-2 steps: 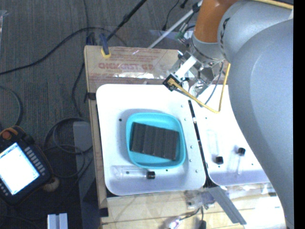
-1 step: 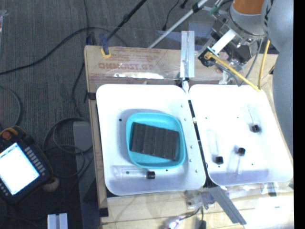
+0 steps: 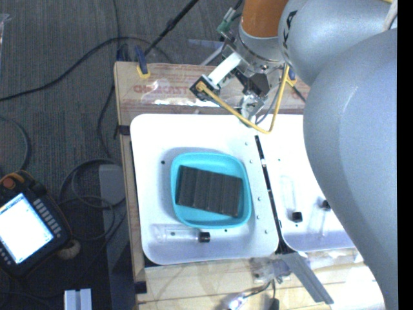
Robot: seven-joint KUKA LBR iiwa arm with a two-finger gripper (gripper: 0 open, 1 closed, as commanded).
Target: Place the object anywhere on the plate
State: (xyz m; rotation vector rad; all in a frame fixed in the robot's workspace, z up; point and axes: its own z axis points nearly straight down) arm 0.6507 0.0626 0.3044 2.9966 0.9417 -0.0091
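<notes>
- The blue plate [image 3: 210, 173] sits in the middle of the left bin [image 3: 148, 147], and a dark ribbed block [image 3: 208, 190] lies flat on it.
- A clear tube with a black cap [image 3: 181, 235] lies along that bin's near edge.
- The gripper [image 3: 251, 99] hangs over the bin's far right corner; its state I cannot tell.

Grey arm [image 3: 348, 108] from the right, orange-banded wrist [image 3: 268, 8] high.

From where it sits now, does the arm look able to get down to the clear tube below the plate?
Probably yes: the tube lies uncovered on the bin floor, just beside the blue plate, with nothing above it.
</notes>
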